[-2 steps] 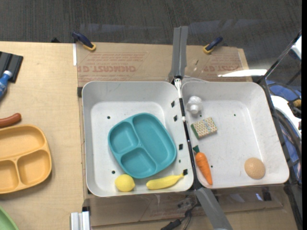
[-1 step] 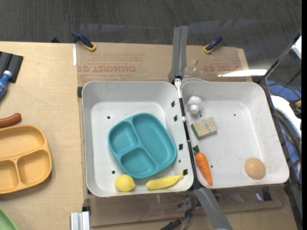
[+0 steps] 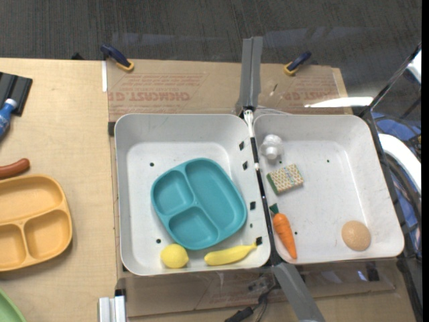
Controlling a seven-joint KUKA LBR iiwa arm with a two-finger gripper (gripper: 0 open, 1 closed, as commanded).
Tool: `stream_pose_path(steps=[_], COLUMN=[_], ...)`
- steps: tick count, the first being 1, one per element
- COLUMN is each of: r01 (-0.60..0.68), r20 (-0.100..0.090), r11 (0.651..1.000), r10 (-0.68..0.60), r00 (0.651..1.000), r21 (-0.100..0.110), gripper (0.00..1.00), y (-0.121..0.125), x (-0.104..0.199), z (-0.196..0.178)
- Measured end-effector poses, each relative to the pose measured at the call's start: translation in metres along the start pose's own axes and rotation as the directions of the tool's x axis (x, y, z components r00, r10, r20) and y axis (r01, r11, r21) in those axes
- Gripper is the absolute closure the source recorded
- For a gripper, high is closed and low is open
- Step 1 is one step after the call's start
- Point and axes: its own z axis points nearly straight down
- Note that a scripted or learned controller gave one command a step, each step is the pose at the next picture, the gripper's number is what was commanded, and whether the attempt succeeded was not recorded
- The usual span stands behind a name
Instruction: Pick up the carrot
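Where the two bins meet at the near edge, the carrot [image 3: 284, 234] lies in the right bin [image 3: 375, 146], hard against its left wall, green stub pointing away and tip toward the near rim. An egg [image 3: 356, 235] sits in the same bin's near right corner, well apart from the carrot. Across the divider, in the left bin [image 3: 134, 180], a lemon [image 3: 175, 255] and a banana [image 3: 230, 253] rest along the near wall, just in front of a teal plate [image 3: 198, 202] with three compartments. Beyond the carrot there is a speckled sponge [image 3: 285, 178], tilted, and past that a small white lump [image 3: 271, 146] near the far left corner of the right bin. Off to the left on the table [image 3: 53, 106] sits an orange tray [image 3: 30, 223], with a sausage [image 3: 13, 168] just behind it. Behind the bins lies cardboard [image 3: 167, 89] held by two clamps [image 3: 117, 58]. I cannot tell how the claw stands.
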Motion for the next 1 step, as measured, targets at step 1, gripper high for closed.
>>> stream_pose_path(steps=[1], r01=[-0.005], r20=[0.002], r11=[1.000], r10=[0.005], r00=[1.000], r21=[0.001], gripper=[1.00], y=[-0.0002], x=[0.0001], z=[0.0090])
